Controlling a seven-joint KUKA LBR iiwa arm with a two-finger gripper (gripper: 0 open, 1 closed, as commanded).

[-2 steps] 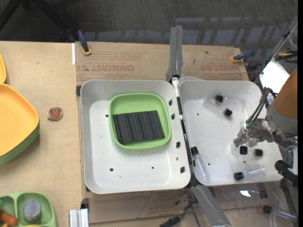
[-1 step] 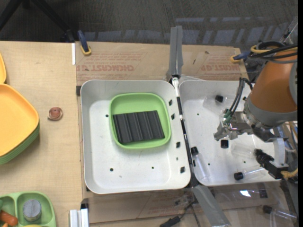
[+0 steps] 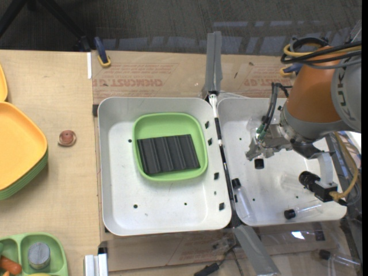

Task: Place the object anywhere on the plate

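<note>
Apparently at the closing step: ribbed dark slab (image 3: 167,154) lies flat inside the green plate (image 3: 170,122), centre-left of the frame, in the left bin (image 3: 167,209). Judged from that, the placing looks done.

Gripper (image 3: 261,149) hangs low over the right bin (image 3: 265,197), right of centre, well apart from the plate. Cannot tell whether it is wide or narrow; nothing is seen held in it.

Next move, if any: lift clear. If the slab is not the intended object, the small black block (image 3: 259,164) just below the gripper is the nearest candidate, and it would have to go over the raised rims between the bins.

Around: two more black bits (image 3: 289,214) near the right bin's lower edge and left wall. On the counter (image 3: 52,85), orange plates (image 3: 20,148) at far left and a red knob (image 3: 67,137) beside them. Nothing crowds the plate.
</note>
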